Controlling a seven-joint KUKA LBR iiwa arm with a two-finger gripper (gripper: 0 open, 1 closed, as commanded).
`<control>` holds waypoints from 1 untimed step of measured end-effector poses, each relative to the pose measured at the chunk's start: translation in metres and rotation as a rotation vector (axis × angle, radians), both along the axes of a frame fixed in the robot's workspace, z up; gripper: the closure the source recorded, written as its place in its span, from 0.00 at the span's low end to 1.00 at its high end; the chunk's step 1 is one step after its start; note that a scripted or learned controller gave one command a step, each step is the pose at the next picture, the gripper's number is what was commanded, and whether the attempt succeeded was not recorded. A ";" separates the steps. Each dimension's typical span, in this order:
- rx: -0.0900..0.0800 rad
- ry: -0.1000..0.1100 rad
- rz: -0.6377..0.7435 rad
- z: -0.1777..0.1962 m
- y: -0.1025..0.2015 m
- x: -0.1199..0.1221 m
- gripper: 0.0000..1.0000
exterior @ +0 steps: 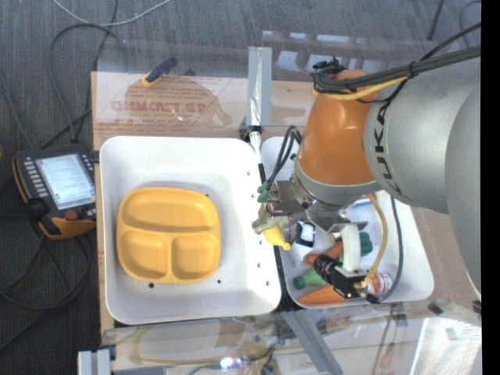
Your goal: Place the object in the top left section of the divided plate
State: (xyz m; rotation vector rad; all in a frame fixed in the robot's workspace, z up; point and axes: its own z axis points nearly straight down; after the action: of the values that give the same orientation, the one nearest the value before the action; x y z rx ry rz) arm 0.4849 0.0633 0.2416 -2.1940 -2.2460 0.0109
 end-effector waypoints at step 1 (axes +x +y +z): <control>0.003 0.003 0.054 -0.060 0.017 -0.004 1.00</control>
State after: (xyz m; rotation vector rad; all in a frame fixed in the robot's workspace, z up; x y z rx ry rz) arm 0.4811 0.0803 0.1814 -2.1296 -2.3019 0.0115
